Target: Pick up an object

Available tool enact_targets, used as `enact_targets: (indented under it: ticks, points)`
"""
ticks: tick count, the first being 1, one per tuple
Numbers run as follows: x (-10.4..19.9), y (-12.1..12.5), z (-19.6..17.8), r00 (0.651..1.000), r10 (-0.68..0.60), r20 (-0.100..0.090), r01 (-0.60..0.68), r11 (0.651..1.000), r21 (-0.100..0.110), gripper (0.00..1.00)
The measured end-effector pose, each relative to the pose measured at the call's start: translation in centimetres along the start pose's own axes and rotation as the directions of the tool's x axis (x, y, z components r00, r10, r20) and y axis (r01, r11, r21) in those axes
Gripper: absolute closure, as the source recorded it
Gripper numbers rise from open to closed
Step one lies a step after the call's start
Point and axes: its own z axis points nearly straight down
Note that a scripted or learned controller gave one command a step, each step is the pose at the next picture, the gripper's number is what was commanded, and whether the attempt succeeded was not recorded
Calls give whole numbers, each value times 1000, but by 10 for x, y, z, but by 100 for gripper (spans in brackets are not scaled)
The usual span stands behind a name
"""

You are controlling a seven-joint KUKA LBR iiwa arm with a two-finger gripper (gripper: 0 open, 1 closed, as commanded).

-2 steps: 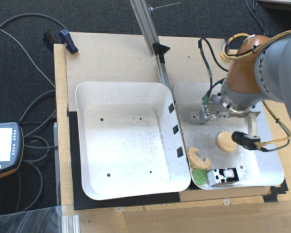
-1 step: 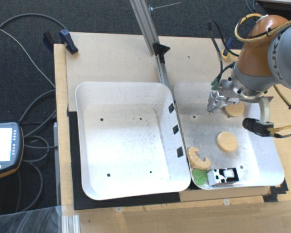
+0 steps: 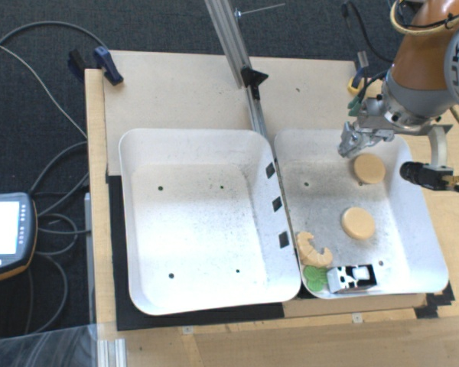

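Fingers (image 3: 353, 145) — grasp state indeterminate — hover beside round tan wooden disc (image 3: 369, 169) near tabletop's right edge; pick pending.

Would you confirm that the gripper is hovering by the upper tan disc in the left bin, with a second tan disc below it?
Not quite: both discs lie in the right bin, not the left. The camera view shows the gripper beside the upper tan disc, with the second tan disc below it.
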Motion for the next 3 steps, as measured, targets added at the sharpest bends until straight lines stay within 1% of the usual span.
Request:
enact_targets:
  ticks: [1,2,3]
  points:
    - [0,2,-55,1000,0,0,0,1000,0,100]
    - [42,-29,-54,1000,-2,-4,3,1000,11,100]
    - [89,-55,-31,1000,-3,-5,3,1000,14,100]
